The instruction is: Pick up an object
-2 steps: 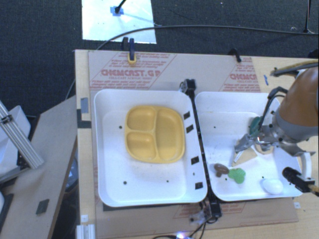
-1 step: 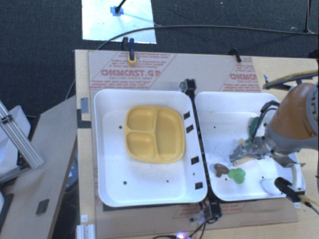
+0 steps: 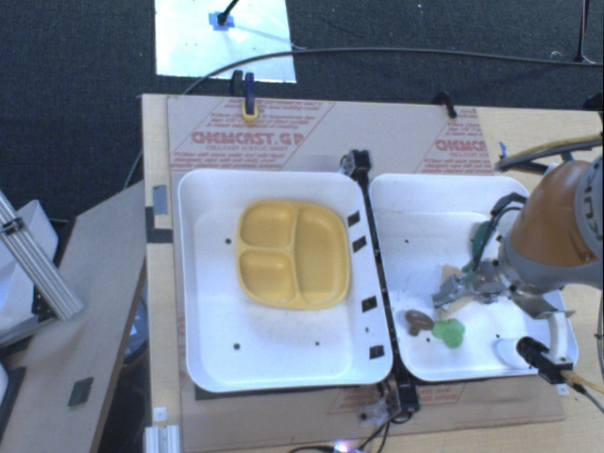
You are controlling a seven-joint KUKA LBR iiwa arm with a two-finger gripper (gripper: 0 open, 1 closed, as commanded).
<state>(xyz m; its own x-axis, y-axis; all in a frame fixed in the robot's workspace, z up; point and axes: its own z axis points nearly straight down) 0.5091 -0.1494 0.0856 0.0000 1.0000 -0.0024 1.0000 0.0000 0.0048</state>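
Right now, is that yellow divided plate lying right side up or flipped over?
Right side up. The yellow plate lies flat in the left bin, its three hollow compartments facing upward.

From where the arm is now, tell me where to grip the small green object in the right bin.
Grip the green object across its rounded body, coming straight down. It lies low on the bin floor, and the brown piece sits close on its left, so close the fingers along the other axis.

You have the yellow three-compartment plastic tray (image 3: 293, 254) in the left shallow white bin (image 3: 203, 243); lower right in the frame, the small brown lump (image 3: 418, 321) and the green soft piece (image 3: 449, 332) lie side by side in the right shallow white bin (image 3: 415, 206).
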